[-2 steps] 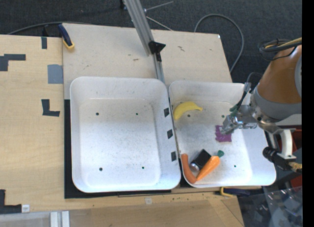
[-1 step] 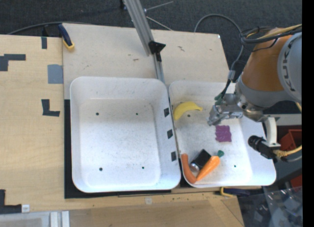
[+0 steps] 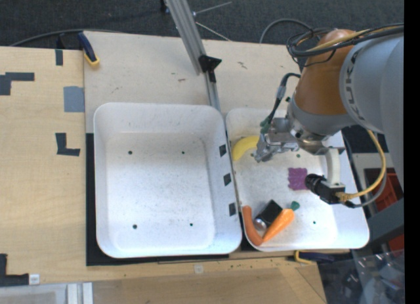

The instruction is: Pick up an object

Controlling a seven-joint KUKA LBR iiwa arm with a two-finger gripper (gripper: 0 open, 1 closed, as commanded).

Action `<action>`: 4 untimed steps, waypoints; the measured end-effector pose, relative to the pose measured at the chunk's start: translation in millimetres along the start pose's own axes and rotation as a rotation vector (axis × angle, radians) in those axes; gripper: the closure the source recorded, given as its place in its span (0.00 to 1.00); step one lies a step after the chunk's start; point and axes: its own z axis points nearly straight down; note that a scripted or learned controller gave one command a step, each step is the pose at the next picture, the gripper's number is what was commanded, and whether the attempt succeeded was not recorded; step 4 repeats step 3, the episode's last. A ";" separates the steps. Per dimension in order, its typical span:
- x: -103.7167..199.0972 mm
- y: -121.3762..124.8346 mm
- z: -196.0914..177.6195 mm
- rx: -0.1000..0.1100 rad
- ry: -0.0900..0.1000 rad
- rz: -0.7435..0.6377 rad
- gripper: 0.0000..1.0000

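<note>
In the right bin (image 3: 341, 227) my gripper (image 3: 264, 152) hangs low near the back left corner, just right of a yellow banana-like piece (image 3: 244, 146); whether it touches the piece is unclear. A purple object (image 3: 297, 178) lies mid-bin, to the right of and below the gripper. Near the front left of that bin lie an orange carrot shape (image 3: 279, 224), a small black block (image 3: 268, 213) and a curved orange piece (image 3: 250, 226). A small teal bit (image 3: 294, 205) sits beside the carrot.
The left bin (image 3: 105, 165) stands beside the right one, sharing a wall with black clips (image 3: 226, 179). A slanted metal rail (image 3: 190, 33) crosses the bench behind the bins. A black connector with yellow cable (image 3: 323, 187) hangs off the arm over the right bin.
</note>
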 end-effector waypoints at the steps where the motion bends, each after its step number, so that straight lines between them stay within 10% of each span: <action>1: 47.3 19.8 5.2 0.000 0.000 0.000 1.00; 3: 142.7 71.0 -4.7 -0.001 -0.001 0.001 1.00; 4: 142.7 71.0 -4.7 -0.001 -0.001 0.001 1.00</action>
